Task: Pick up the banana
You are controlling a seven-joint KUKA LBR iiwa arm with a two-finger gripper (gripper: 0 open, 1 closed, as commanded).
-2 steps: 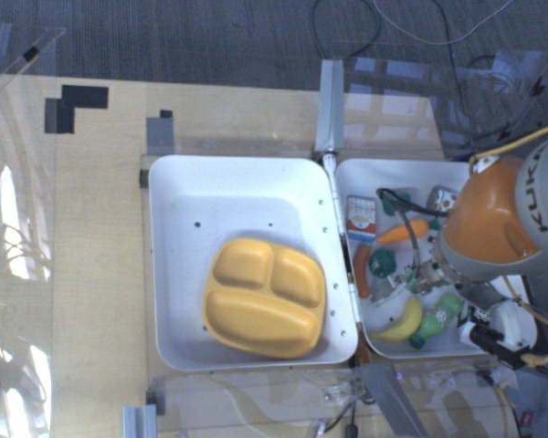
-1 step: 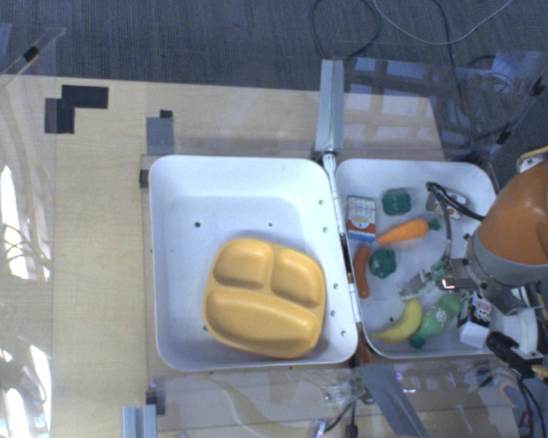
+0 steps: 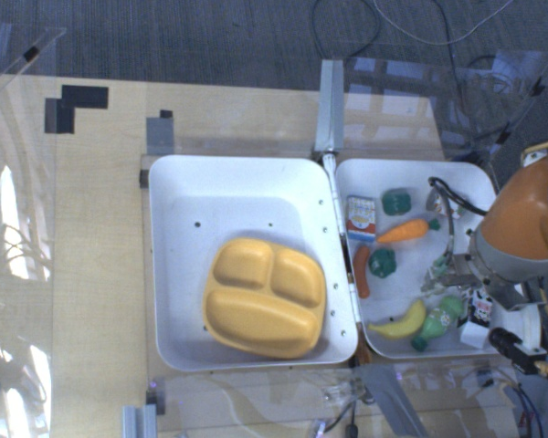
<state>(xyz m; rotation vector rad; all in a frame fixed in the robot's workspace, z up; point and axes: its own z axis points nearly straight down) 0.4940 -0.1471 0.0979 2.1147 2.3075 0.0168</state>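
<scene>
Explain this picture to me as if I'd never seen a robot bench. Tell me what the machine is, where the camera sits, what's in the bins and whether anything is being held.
One camera looks down at a slant from above a wooden bench. The grey and orange shape at the right is a robot arm; its gripper hangs over the right bin.

The left bin holds a yellow tray with three hollows.

The right bin holds toy food: a banana near its front edge, a carrot, a red sausage, two dark green pieces, a small carton and a green bottle.

Nothing shows between the gripper's fingers. The banana lies untouched in the bin.
</scene>
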